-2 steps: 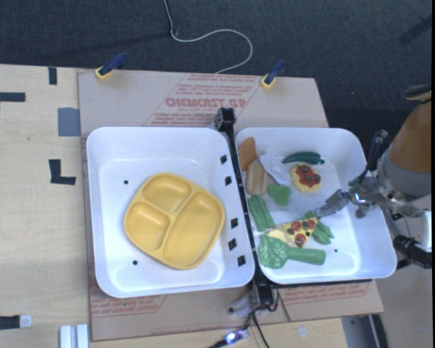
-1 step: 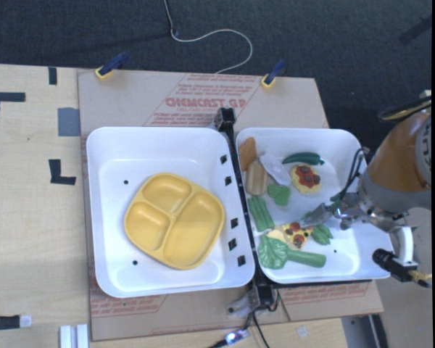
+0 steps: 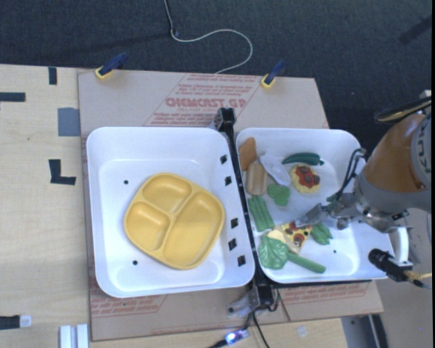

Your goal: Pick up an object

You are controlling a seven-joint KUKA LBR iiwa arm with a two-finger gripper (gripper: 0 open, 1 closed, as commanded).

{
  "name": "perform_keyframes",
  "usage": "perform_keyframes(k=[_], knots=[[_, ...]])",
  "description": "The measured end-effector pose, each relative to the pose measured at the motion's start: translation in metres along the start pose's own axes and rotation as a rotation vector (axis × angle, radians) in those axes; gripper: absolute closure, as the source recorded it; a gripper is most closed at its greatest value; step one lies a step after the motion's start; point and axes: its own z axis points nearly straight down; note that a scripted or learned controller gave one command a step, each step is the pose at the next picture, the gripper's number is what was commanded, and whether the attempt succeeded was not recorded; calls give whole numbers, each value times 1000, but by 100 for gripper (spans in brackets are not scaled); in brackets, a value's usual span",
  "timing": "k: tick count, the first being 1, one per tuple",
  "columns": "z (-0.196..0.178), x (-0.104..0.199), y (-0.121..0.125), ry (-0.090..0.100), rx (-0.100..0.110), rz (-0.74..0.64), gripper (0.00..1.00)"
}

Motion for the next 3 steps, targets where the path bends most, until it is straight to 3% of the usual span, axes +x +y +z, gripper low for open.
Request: perform_keyframes(k=[1, 2, 3], knots=[[-17, 0, 6, -6, -20, -1, 100], [-67, 11, 5, -6, 2, 1, 100], [-109, 10, 5, -7, 0, 1, 100]])
